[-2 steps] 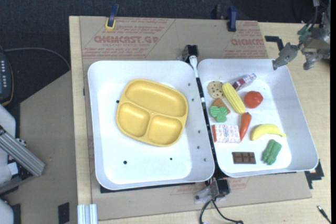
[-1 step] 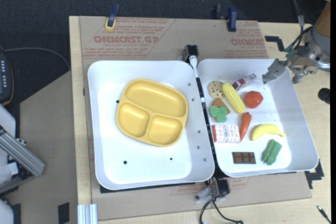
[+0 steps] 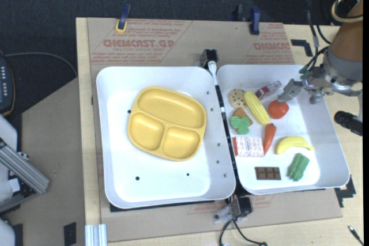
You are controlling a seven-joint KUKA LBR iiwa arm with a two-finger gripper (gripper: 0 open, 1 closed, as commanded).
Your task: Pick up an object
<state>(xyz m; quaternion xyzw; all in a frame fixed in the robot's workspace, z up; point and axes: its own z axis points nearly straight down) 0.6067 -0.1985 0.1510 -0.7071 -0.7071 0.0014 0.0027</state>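
Poised over the far right part of the right shallow white plastic bin (image 3: 331, 141), the grey metal claw (image 3: 293, 91) on the orange-banded arm, hanging low just above a round red toy tomato (image 3: 278, 109). Whether apart or together, cannot tell: prongs too small and blurred. Nothing seen clamped between them.

Crowded close below and to the left: a yellow toy corn cob (image 3: 256, 107), a small red-and-clear bottle-like piece (image 3: 268, 90), a round speckled cookie (image 3: 236, 97), an orange toy carrot (image 3: 269, 136). Further toward the near edge, a curved yellow toy banana (image 3: 293, 144), a green bumpy toy vegetable (image 3: 298, 166), a flat brown chocolate bar (image 3: 267, 173), a red-and-white printed packet (image 3: 249, 146).

Likely hazards, judged from this layout:
- Rolling away of the tomato, being round and smooth, if pinched off-centre.
- Nudging of the corn cob or bottle-like piece, both lying just beside the tomato, spoiling the grip or catching two things at once.
- Closing on air above the target if descent stops short.
- Striking the bin's far wall, being near.

Off in the left white bin (image 3: 109, 124), a yellow three-compartment plastic plate (image 3: 166, 122), well apart from any of this.
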